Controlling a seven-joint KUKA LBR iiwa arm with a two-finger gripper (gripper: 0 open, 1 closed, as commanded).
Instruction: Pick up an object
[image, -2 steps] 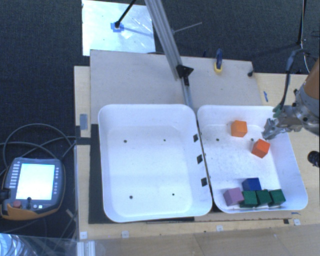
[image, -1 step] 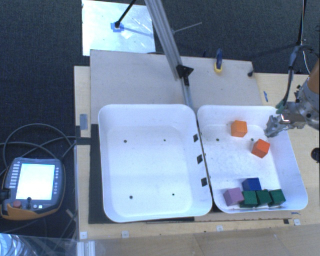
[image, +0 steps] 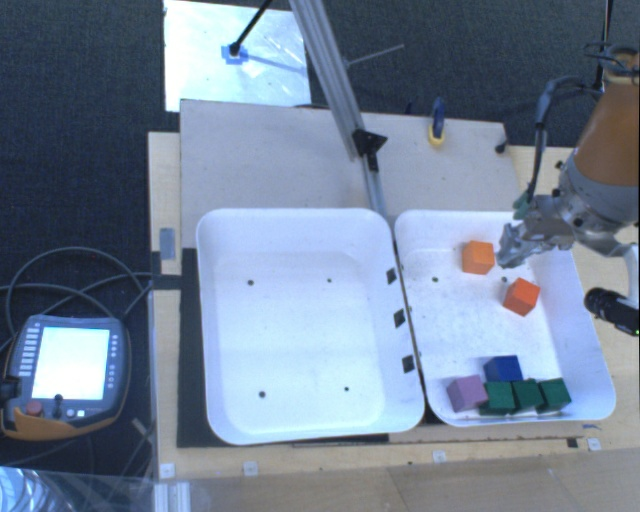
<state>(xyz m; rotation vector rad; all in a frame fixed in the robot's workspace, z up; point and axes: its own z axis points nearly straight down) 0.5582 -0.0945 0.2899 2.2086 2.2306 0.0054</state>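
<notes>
In the right bin (image: 590, 345) lie two orange cubes: one (image: 478, 257) near the far wall, a redder one (image: 521, 296) a little nearer. At the front of that bin sit a purple block (image: 466, 392), a blue block (image: 503, 368) and two green blocks (image: 497, 397) (image: 550, 394) packed together. My gripper (image: 512, 251) hangs over the right bin, just right of the far orange cube and above the redder one. Nothing shows between its fingers.
The left bin (image: 215, 300) lies beside the right one. A slanted metal pole (image: 338, 85) crosses above the board behind the bins. A teach pendant (image: 65, 375) with cables rests at the left on the dark floor. A yellow clamp (image: 437, 125) sits at the board's far edge.
</notes>
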